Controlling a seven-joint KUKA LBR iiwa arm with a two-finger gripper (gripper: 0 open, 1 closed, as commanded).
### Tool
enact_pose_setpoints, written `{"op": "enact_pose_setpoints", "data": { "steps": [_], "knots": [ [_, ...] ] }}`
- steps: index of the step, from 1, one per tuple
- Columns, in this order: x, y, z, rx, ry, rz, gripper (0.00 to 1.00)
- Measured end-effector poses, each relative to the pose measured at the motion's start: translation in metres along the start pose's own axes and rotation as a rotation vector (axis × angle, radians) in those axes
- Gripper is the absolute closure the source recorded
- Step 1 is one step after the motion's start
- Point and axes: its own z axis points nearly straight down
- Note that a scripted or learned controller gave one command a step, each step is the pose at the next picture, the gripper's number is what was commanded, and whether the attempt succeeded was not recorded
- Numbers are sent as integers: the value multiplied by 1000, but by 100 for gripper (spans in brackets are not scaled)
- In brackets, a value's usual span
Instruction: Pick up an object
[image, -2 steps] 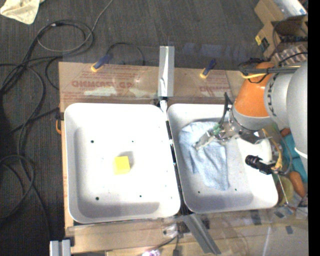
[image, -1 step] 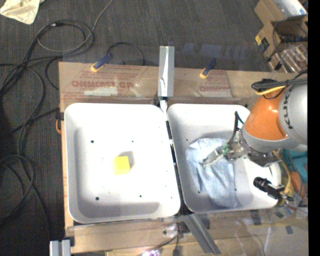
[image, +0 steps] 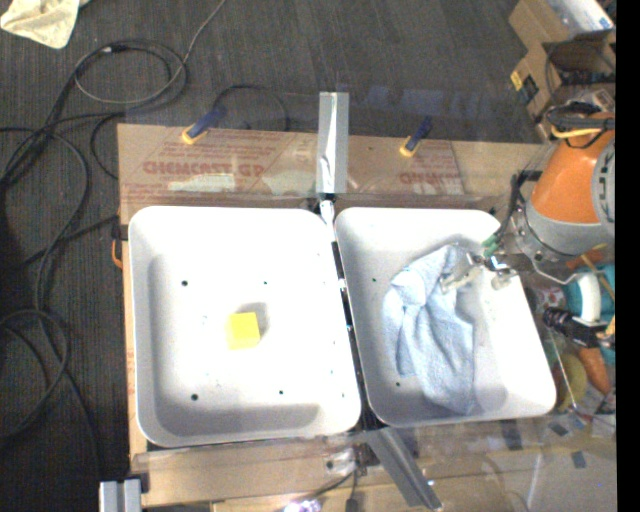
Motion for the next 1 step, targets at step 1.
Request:
{"op": "enact_pose_setpoints", "data": {
  "steps": [1],
  "knots": [
    [-14,67,50,-5,4,-56,0]
  ]
}}
